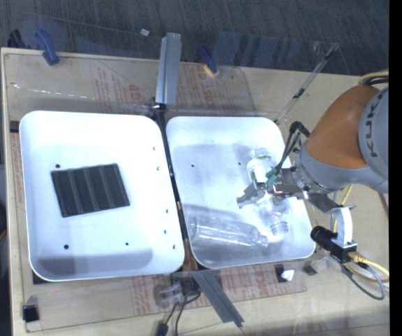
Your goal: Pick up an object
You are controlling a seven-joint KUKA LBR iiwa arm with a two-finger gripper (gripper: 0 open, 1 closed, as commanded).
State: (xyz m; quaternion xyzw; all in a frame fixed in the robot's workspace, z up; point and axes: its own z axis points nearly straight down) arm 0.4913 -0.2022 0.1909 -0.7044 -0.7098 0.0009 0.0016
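- A clear plastic bottle point(227, 232) lies on its side in the right-hand bin point(208, 138), along the bin's near wall, with its neck pointing toward the near right corner.
- It looks empty, so I judge it light, thin-walled and easy to crush; the smooth round body would likely roll or slip out of a pinch across its width. The stiffer neck end seems the safer place to take hold.
- Two smaller clear items sit further right in the same bin: one with a pale label point(259, 165) toward the bin's far right, another point(276, 222) just beyond the bottle's neck. What they are is too blurred to say.
- The gripper point(260, 193) hangs over the bin's right half, between those two small items, above and to the right of the bottle and apart from it.
- Whether its fingers are apart or together I cannot tell; nothing is visibly between them.
- The left-hand bin point(40, 187) holds a dark ribbed flat panel point(89, 189).
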